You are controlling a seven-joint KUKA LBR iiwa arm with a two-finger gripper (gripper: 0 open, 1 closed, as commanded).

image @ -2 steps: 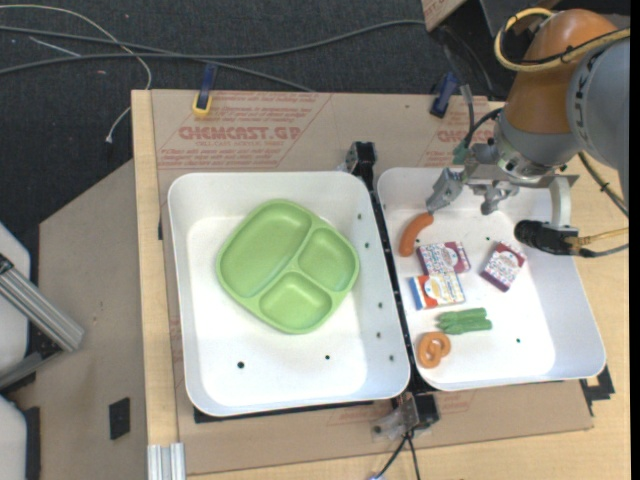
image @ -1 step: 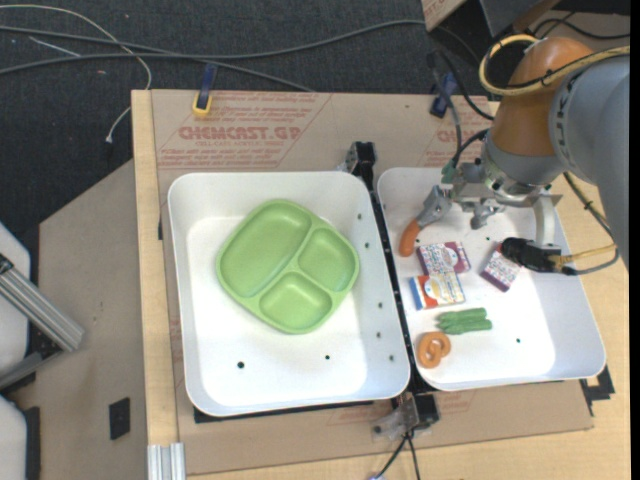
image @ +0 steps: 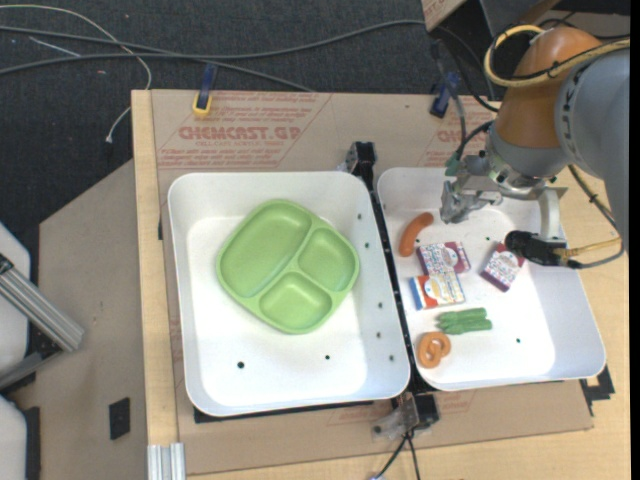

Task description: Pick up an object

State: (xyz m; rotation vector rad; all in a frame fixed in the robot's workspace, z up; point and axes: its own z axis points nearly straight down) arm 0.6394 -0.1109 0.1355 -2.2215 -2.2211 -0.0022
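Arm (image: 560, 88) enters from right, orange band above wrist, bent steeply downward. Tool (image: 458, 206) points down, hanging low.

Single fixed camera above the bench (image: 300, 108), angled down; both white bins (image: 190, 298) mid-frame, arm (image: 560, 98) entering at upper right.

Two white bins side by side on a brown cardboard sheet (image: 250, 128) with red print. Left bin (image: 200, 358) holds a green divided plate (image: 288, 265), three compartments, lying flat and turned at an angle. Black clamp (image: 361, 155) at the far end of the seam between bins. Blue clip (image: 205, 99) on the cardboard's far edge. Dark carpet (image: 200, 18) beyond, with thin cables (image: 60, 38).
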